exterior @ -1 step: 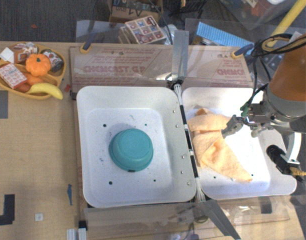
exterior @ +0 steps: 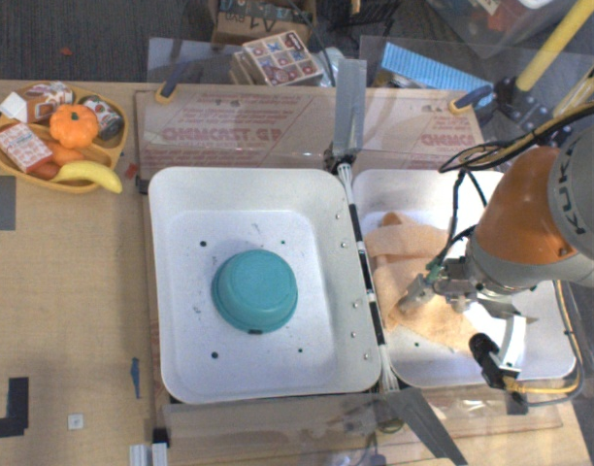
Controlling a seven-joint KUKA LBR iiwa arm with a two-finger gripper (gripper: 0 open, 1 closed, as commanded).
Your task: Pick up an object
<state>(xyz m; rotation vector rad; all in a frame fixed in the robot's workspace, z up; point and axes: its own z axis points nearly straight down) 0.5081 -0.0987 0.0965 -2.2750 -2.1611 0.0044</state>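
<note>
In the right bin (exterior: 559, 357) the grey arm (exterior: 530, 221) with its orange band reaches in from the right; its tool (exterior: 418, 294) sits low over a tan cloth (exterior: 409, 246) that lies crumpled against the bin's left wall; the tool's tip is touching or just above the cloth, and I cannot tell from here whether it is clenched or released; nothing is plainly caught in it. In the left bin (exterior: 181, 202) a teal bowl (exterior: 255, 290) rests upside down near the middle, well apart from the arm. On the tabletop (exterior: 64, 309) at the far left corner a yellow dish (exterior: 8, 155) carries a banana (exterior: 88, 174), a small orange pumpkin (exterior: 74, 124) and other toy food.
</note>
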